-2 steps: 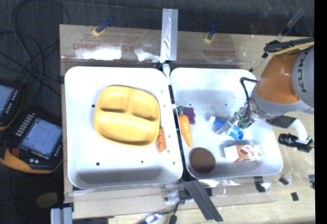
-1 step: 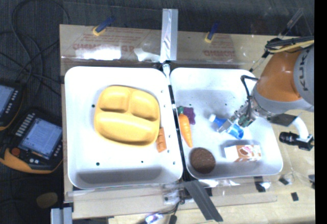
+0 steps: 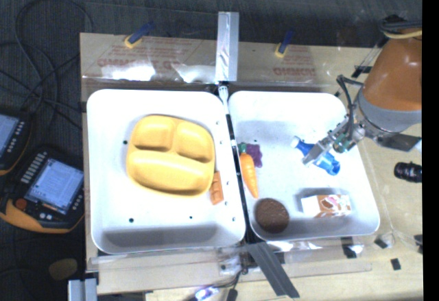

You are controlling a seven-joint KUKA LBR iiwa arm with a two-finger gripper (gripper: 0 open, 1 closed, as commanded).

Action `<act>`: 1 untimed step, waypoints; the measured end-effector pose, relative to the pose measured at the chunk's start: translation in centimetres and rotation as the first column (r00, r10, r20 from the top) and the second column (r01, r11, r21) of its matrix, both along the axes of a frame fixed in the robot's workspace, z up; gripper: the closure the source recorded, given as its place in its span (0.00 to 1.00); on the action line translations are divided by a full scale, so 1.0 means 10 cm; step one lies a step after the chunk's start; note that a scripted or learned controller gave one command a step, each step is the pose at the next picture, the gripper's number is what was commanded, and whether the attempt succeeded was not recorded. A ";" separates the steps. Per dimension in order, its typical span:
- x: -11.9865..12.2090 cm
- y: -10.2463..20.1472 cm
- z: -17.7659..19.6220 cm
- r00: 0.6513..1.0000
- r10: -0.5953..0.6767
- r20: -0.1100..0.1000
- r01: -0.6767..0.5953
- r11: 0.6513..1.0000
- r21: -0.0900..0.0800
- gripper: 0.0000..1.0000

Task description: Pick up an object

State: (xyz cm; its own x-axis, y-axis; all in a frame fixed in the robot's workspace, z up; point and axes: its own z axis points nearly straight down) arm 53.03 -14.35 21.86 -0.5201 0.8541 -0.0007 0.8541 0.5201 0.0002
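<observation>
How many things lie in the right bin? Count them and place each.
5. A carrot and a purple piece by the left wall, a brown disc at the front, a small carton front right, a blue thing under the gripper. More may be hidden.

You see the gripper low over the right bin, right at a blue object; whether it holds it is unclear. Near it lie a small carton and a brown round piece. A carrot and a purple item sit by the divider. The left bin holds a yellow sectioned tray.
</observation>
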 end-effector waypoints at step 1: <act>0.58 0.38 -0.07 0.952 -0.307 -0.003 0.307 0.952 -0.002 1.00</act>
